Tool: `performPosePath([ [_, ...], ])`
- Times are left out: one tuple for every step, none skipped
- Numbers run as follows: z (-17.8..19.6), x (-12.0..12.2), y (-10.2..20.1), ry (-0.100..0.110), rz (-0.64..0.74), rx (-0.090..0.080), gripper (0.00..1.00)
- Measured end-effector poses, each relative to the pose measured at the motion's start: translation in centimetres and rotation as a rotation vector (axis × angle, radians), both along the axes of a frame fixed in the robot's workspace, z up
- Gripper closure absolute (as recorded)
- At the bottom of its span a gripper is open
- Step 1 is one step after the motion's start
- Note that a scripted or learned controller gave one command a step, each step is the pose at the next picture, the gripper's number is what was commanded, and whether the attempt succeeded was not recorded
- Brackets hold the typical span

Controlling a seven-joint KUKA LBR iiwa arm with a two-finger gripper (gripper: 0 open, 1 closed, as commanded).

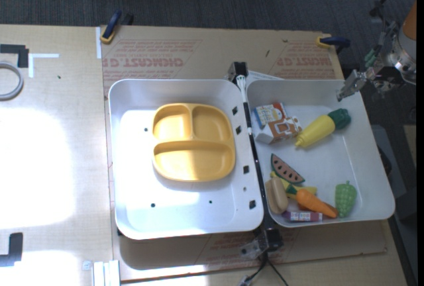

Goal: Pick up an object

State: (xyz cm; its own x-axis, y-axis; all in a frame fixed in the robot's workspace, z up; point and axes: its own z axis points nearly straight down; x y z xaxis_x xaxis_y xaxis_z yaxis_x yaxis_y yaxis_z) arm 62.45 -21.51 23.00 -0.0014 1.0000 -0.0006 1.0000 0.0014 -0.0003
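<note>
Pincer [351,83] hangs over the right bin's [371,145] far-right corner; can't tell its state. Corn [320,129] lies nearest, just toward the tabletop's front-left, long axis aimed at the pincer.

Arm [405,46] at the right edge of camera view: pale grey/white rounded housing, with a bit of orange showing at the top corner. Wrist end is a cluttered metal assembly, silvery with dark fittings and small brackets. Thin dark cables run around it, and one long black line slants up past the arm. Gripper [349,87] is small, thin, grey metal, ending in narrow pointed tips; detail is too small and blurred to make out screws or markings
</note>
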Motion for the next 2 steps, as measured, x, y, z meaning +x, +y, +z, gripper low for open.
performPosePath([
  [-12.2,-0.5,2.0,-0.001,-0.025,-0.001,0.0],
  [-12.4,-10.7,8.3,0.0,-0.122,0.001,0.0],
])
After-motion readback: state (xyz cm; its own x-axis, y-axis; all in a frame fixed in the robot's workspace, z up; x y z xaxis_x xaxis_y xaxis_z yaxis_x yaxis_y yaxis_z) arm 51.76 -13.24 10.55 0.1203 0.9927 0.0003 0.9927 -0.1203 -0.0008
